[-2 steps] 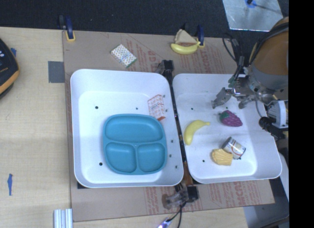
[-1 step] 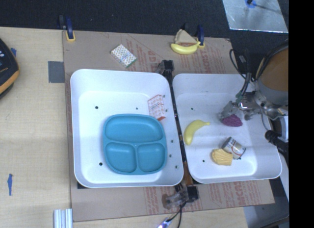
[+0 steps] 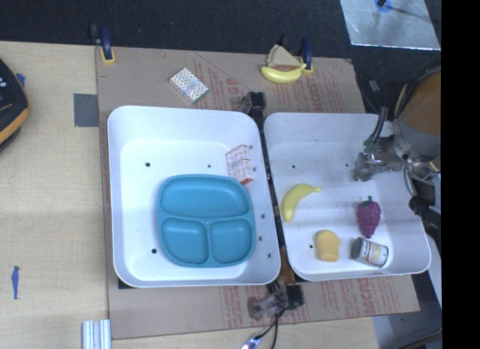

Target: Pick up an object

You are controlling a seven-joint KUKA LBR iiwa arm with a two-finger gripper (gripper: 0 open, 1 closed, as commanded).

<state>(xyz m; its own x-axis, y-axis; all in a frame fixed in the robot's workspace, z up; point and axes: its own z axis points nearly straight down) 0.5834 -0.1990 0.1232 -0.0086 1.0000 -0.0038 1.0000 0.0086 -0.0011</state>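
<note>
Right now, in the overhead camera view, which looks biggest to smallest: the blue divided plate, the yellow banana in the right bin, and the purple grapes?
1. Blue divided plate, by far the largest.
2. Banana.
3. Purple grapes, slightly smaller than the banana, though the gap is small.

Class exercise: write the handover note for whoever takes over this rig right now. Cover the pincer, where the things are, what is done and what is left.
Pincer: over the right bin's upper right part, holding nothing.
Right bin: banana on the left, purple grapes on the right, yellow lump and small can at the near edge.
Left bin: blue divided plate, small red-and-white packet.
Done: nothing lifted.
Left: grasp one object and lift it.
</note>
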